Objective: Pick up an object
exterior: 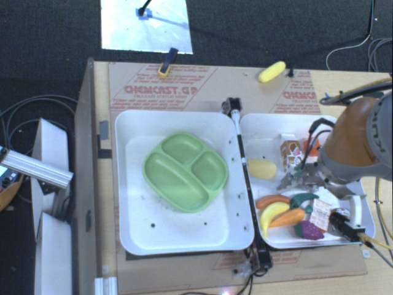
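My gripper hangs low in the right bin, below the orange wrist band, near the bin's middle. Just left of it lies a pale yellow lemon-like piece. An orange and white packet stands right above the gripper. Toward the front of the bin lie an orange carrot, a yellow banana, a second orange piece, a dark green piece, a purple piece and a small white and red packet. I see nothing between the fingers.
The left bin holds a green divided plate. On the cardboard behind the bins lie a yellow object and a small yellow and blue tool. A black bar runs between the bins. Cables trail at the far right.
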### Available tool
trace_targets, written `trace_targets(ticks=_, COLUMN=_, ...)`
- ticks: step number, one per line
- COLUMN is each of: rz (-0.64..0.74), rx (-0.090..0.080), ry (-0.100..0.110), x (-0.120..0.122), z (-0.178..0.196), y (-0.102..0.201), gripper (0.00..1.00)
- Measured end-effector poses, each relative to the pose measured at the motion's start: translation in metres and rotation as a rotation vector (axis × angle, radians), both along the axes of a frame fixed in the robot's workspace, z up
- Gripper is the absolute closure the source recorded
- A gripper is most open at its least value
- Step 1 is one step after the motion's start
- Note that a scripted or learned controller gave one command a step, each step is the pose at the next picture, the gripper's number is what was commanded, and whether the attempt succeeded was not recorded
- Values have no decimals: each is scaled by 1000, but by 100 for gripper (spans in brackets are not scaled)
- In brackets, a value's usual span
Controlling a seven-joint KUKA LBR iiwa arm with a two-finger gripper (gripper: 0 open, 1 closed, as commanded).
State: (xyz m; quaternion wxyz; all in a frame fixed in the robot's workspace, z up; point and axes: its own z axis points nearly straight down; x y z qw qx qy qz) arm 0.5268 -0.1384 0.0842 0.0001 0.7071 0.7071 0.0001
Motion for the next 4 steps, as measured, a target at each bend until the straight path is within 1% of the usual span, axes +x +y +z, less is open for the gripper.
trace_targets(ticks=1, rz=5, rx=-3, ry=-7, x=57, z=1, y=-34, gripper=0)
trace_targets(ticks=2, rz=8, rx=-1, ry=-7, x=122, z=1, y=-10, gripper=0)
trace_targets(ticks=3, rz=7, rx=-1, ry=-7, x=120, z=13, y=-11, gripper=100)
trace_targets(ticks=4, rz=10, rx=2, ry=-6, x=100, z=106, y=67, gripper=100)
